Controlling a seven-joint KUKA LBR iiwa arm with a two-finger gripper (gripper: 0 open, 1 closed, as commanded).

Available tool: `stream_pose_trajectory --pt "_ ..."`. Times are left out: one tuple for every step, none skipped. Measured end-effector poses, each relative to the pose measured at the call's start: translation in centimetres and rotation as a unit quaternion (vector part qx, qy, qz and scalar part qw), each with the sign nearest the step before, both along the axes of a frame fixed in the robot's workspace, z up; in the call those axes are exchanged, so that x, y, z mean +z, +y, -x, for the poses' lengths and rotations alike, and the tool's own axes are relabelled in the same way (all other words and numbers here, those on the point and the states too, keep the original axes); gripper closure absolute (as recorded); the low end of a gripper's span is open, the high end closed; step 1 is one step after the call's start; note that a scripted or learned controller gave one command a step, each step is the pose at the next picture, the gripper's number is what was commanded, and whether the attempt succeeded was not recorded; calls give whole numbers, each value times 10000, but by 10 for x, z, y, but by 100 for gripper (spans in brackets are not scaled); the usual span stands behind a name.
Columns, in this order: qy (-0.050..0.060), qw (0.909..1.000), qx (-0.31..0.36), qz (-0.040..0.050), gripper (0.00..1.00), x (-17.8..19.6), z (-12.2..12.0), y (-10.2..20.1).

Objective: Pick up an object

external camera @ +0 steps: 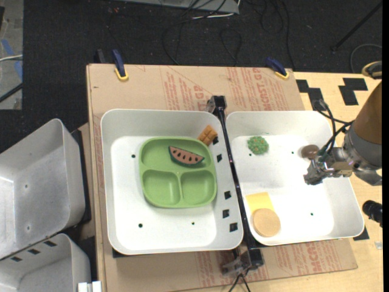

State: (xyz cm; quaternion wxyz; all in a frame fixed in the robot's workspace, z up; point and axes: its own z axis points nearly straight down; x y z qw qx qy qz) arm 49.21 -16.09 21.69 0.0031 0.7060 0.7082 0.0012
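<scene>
My gripper [314, 175] hangs over the right bin [285, 178] near its right wall, low above the floor. Just up and left of it lies a small round brown object [310, 152], apart from the gripper. A green broccoli piece [258, 145] sits at the bin's upper left. A yellow square [258, 201] and a round tan cookie [266, 222] lie at the bin's lower left. In the left bin [121, 181] a green divided plate [178, 173] carries a watermelon slice [186, 156], and a small orange waffle piece [208, 136] lies beside the plate's top right corner.
A black divider with clips [228, 175] runs between the two bins. Empty white tubs [36, 181] stand off the bench to the left. The arm's orange band [372, 117] and grey wrist come in from the right edge. Cables lie behind the bench.
</scene>
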Motion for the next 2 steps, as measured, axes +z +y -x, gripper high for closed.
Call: stream_pose_trajectory --pt "-4 10000 8 -1 100 50 5 7" --pt "26 10000 18 -12 100 41 -11 48"
